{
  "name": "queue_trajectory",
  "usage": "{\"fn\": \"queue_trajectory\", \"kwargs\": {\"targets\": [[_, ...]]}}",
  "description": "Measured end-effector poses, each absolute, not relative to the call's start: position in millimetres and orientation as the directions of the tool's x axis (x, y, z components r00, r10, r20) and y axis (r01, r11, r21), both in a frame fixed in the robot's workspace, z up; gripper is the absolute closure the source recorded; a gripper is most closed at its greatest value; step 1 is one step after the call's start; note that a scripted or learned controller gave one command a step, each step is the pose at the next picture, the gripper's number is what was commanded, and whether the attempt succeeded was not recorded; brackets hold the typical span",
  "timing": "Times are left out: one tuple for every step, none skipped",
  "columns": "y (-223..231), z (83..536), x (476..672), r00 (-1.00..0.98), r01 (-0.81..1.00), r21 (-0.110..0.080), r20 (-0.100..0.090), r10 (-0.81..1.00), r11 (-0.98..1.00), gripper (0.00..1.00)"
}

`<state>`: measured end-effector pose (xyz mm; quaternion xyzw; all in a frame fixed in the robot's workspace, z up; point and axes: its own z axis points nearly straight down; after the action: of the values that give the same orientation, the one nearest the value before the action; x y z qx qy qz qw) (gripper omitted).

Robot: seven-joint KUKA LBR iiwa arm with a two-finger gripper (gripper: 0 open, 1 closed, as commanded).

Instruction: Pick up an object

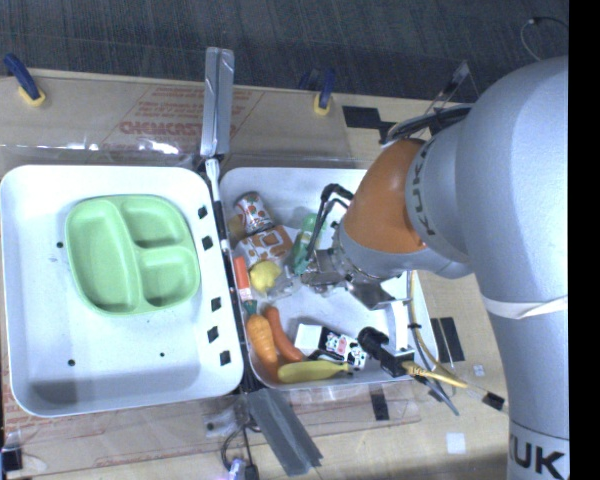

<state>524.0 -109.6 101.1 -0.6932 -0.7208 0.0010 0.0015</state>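
The right bin (280,186) holds a heap of small things. A printed can (252,211) and an orange carton (266,243) lie at its far left. A yellow lemon (265,276) sits just below them, with a green bottle (306,236) to its right. My gripper (302,271) hangs low in the bin's middle, right beside the lemon and at the bottle's lower end. I see nothing lifted off the bin floor.
Toward the front of the right bin lie an orange carrot (263,338), a yellow banana (310,371) and a white patterned box (335,345). The left bin (30,268) holds a green divided plate (132,253). A ridge (220,268) separates the bins.
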Motion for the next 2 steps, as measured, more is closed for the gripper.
{"fn": "queue_trajectory", "kwargs": {"targets": [[-102.8, 104.5, 566.7, -0.011, 1.0, -0.003, 0.001, 1.0, 0.011, 0.0], [-102.0, 114.0, 566.6, -0.018, 1.0, -0.006, 0.002, 1.0, 0.018, 1.0]]}}
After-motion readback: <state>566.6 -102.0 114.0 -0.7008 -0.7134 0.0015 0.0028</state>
